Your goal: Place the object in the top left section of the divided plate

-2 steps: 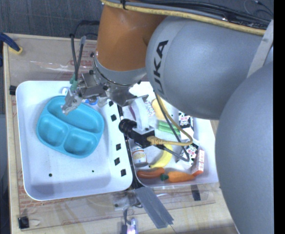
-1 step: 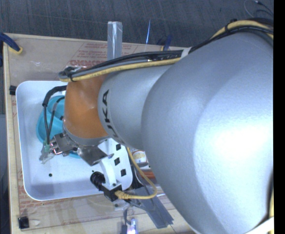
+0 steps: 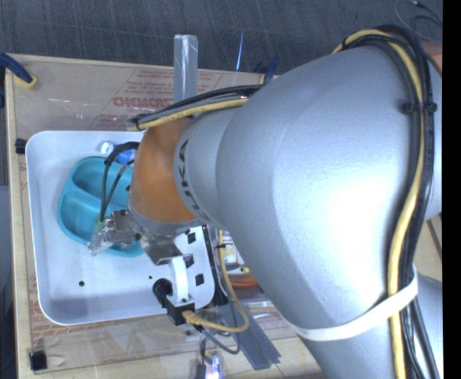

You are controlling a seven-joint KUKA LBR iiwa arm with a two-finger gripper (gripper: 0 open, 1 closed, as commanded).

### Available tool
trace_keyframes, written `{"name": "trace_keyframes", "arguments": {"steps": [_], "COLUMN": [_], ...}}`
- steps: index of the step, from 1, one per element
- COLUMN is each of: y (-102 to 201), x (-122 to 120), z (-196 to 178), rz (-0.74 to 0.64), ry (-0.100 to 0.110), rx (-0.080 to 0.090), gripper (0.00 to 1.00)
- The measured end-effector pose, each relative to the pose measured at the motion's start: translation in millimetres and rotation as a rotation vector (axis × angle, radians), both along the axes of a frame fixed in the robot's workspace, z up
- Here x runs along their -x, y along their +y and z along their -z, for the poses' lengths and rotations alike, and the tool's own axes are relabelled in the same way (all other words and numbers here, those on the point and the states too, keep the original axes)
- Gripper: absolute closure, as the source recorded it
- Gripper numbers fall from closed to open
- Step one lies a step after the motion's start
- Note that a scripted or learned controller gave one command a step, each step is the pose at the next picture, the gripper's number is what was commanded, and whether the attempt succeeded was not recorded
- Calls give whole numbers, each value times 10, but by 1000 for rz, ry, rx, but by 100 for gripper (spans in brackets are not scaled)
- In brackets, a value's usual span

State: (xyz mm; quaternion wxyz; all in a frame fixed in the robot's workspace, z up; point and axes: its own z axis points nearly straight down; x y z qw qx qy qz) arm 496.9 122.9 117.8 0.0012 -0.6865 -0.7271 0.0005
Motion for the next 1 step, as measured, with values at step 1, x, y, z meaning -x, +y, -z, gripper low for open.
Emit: {"name": "trace_keyframes", "arguments": {"steps": [1], "y": [-1], "x": [0], "z": [0], "rz": [0], "ry": [-1], "rx": [0], "gripper": [0]}}
